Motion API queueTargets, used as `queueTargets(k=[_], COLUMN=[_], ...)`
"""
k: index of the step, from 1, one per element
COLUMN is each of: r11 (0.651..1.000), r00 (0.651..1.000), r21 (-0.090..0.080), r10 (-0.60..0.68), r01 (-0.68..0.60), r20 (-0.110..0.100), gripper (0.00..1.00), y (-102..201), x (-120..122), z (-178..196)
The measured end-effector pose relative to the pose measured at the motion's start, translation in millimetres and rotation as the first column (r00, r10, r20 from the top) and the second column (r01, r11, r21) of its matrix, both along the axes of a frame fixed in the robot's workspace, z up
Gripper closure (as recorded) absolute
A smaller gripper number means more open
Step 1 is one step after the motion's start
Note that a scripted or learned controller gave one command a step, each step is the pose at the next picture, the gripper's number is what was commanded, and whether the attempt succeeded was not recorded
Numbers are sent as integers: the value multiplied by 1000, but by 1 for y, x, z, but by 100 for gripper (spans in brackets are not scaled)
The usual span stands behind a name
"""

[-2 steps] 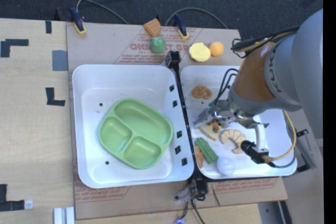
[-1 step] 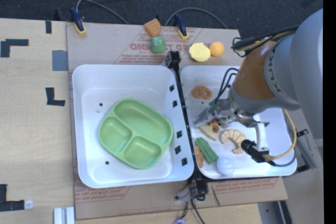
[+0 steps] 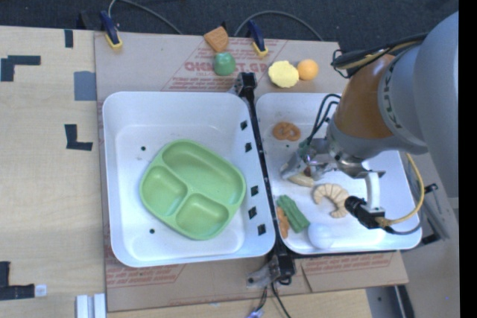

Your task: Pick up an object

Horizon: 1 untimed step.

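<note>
My gripper (image 3: pixel 304 166) is down in the right bin (image 3: pixel 328 104), its metal fingers over a pale tan piece (image 3: pixel 301 179) on the bin floor. A croissant-shaped pastry (image 3: pixel 331 196) lies just right of it. A brown pretzel-like item (image 3: pixel 286 132) sits above the gripper, apart from it. A green bar (image 3: pixel 294 213) with a small orange piece (image 3: pixel 282 222) beside it lies toward the front of the bin. A white rounded object (image 3: pixel 323 235) rests at the front edge. Whether anything is between the fingers is hidden.
The left bin (image 3: pixel 119 182) holds a green divided plate (image 3: pixel 194 188). Behind the bins on the cardboard lie an orange-brown block (image 3: pixel 217 38), a green object (image 3: pixel 224 64), a yellow lemon-like fruit (image 3: pixel 283 74) and an orange ball (image 3: pixel 307 69). A black divider (image 3: pixel 257 153) separates the bins.
</note>
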State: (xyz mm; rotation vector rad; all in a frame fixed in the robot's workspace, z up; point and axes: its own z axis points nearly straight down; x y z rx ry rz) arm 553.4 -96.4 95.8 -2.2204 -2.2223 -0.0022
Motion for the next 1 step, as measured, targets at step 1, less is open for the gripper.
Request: queueTargets(k=[1], r11=[1000], r00=[1000], r21=[0], r10=[2], r01=[-2], r20=[-1], gripper=[100], y=[74], x=[13], z=[88])
